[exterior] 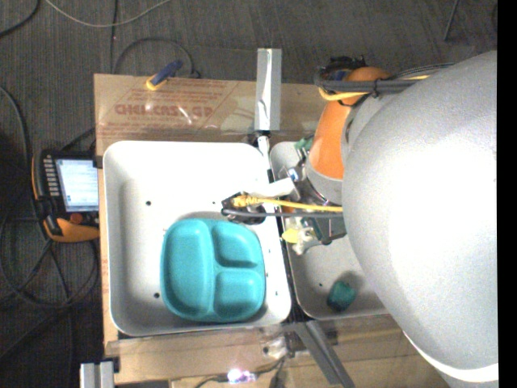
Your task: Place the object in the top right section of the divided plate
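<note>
Grey carpet [242, 14] surrounds bench [145, 95] bearing white bins [129, 168].

We see an evenly lit scene, bright on the left bin [129, 217] and flatter on the dark carpet [48, 55] around the counter. The teal divided plate [213, 269] takes a soft sheen with no hard glare, and its ridges cast faint shadows. The arm [428, 217] bulks large and pale at the right, close to the lens and soft in focus, and it shades the right bin [311, 297] beneath it. A small light flares at the counter's bottom edge [236, 375]. Fine detail is grainy; the cardboard's printing [166, 111] is blurred.
</note>
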{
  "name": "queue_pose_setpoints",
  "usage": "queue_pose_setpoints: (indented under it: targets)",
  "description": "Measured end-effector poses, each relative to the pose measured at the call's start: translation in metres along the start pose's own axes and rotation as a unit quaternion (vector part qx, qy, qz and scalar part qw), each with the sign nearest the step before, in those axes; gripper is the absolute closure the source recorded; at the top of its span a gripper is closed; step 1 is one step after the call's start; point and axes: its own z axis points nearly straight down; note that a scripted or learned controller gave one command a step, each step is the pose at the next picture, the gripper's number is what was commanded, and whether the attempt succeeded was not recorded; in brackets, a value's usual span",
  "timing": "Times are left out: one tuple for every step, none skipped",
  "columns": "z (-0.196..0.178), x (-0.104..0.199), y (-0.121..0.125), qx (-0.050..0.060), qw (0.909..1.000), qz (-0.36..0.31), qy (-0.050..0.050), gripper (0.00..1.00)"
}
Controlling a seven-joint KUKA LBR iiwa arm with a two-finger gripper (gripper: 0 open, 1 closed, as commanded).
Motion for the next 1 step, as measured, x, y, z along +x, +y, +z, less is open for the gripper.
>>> queue_pose_setpoints:
  targets:
    - [0.0497,-0.0082,-0.0507,0.0,1.0,0.001,0.0,1.0]
